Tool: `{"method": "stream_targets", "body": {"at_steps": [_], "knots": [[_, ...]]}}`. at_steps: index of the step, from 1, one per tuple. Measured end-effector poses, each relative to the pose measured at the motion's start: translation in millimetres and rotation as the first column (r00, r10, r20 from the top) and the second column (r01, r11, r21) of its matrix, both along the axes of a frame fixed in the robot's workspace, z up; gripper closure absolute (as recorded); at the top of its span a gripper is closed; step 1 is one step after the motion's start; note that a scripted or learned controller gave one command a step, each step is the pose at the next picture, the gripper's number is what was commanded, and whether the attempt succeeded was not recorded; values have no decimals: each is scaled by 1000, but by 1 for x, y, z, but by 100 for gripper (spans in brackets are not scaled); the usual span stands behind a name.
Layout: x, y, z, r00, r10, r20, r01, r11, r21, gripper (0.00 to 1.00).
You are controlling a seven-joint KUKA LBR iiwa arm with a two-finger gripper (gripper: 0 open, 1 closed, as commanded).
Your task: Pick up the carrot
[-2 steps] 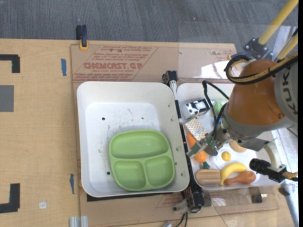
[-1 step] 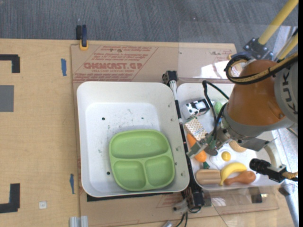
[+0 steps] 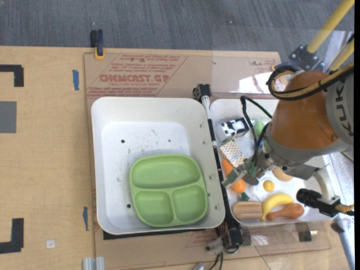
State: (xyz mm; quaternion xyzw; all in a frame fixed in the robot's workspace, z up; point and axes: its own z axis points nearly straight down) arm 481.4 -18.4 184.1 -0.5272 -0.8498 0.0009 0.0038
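Hovering over the carrot (image 3: 232, 174) in the right bin (image 3: 292, 221), fingers' (image 3: 247, 176) spread indiscernible.

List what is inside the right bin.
In the right bin: a carrot near the left wall, a banana, a hot dog bun, a small yellow piece and a black-and-white toy. The arm covers the bin's middle and far right, so anything there is hidden.

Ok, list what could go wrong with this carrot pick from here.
Crowding: the carrot lies against the right bin's left wall among other toys, so the gripper may catch the small orange piece or the patterned block instead.

Wall contact: working that close to the divider, the fingers could strike the rim.
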Motion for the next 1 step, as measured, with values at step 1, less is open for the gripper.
{"method": "stream_targets", "body": {"at_steps": [1], "knots": [[-4, -98, -60, 992, -127, -1, 127, 992, -4, 0]]}}
